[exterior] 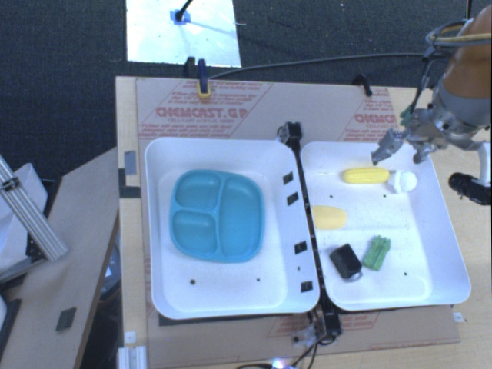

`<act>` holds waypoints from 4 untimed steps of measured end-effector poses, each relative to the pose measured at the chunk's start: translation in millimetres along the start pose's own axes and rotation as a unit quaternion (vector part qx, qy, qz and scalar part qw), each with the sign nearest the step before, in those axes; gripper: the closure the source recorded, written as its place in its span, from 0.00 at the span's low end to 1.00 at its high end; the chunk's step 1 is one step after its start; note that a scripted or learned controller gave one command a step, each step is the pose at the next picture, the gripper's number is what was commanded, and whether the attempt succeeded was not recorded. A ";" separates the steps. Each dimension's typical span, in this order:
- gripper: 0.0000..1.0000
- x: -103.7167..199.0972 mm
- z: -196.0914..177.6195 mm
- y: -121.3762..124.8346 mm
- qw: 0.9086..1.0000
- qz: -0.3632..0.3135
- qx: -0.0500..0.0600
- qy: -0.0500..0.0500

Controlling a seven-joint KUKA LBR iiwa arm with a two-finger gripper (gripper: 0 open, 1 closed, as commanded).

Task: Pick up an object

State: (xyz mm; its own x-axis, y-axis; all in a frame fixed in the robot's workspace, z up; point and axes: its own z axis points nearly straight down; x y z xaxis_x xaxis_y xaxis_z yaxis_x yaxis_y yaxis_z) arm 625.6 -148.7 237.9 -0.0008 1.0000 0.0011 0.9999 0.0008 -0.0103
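Note:
In the right bin lie a long yellow piece near the back, a small white round piece beside it, a pale yellow lump at the left wall, a black block and a green ridged piece toward the front. My gripper hovers over the bin's back right part, just above the long yellow piece and the white piece. Its two fingers are spread, with nothing between them.
The left bin holds a blue divided plate. A row of black clips runs along the joint between the bins. A cable crosses the cardboard behind the bins. A metal rail lies at far left.

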 end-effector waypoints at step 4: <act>0.00 5.5 121.9 2.3 1.000 0.000 -0.006 -0.001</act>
State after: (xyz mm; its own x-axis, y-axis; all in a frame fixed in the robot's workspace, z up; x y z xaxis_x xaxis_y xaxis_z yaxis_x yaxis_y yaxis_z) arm 626.7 -143.1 116.0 -0.0012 1.0000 -0.0005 1.0000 0.0012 0.0008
